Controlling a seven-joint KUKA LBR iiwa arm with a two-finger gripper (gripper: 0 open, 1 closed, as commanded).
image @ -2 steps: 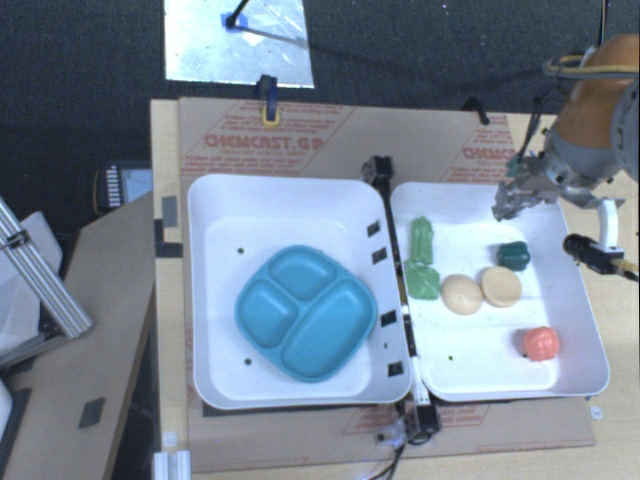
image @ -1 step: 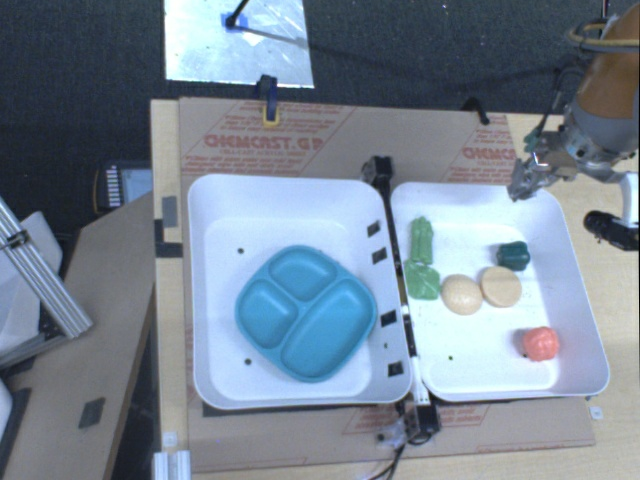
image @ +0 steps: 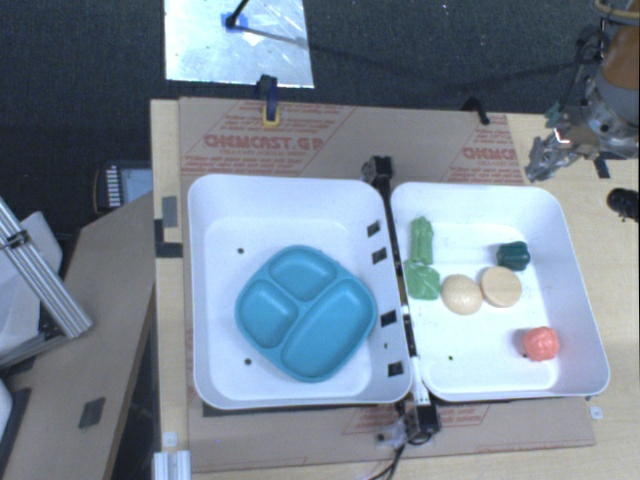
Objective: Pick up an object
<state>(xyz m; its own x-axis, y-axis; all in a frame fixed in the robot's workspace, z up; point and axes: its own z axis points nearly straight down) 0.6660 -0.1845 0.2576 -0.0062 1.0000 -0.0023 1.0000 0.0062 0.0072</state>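
Pink-orange ball (image: 540,343) sits nearest, by the right bin's (image: 575,268) front right corner. Two tan discs (image: 481,291) lie mid-bin, touching; dark green piece (image: 513,256) just behind them. Long green vegetable (image: 420,258) lies along the bin's left wall, long axis front to back, narrow end toward the rear. Blue divided plate (image: 305,311) fills the left bin (image: 215,268). Gripper (image: 548,154) hangs beyond the right bin's rear right corner, grasping nothing; finger state unclear. Judgement: pick not yet begun; all of it remains.

The brown board (image: 330,133) beneath the bins carries red printed lettering. "CHEMCAST GP" is legible at its upper left. A repeat at the upper right is partly legible.
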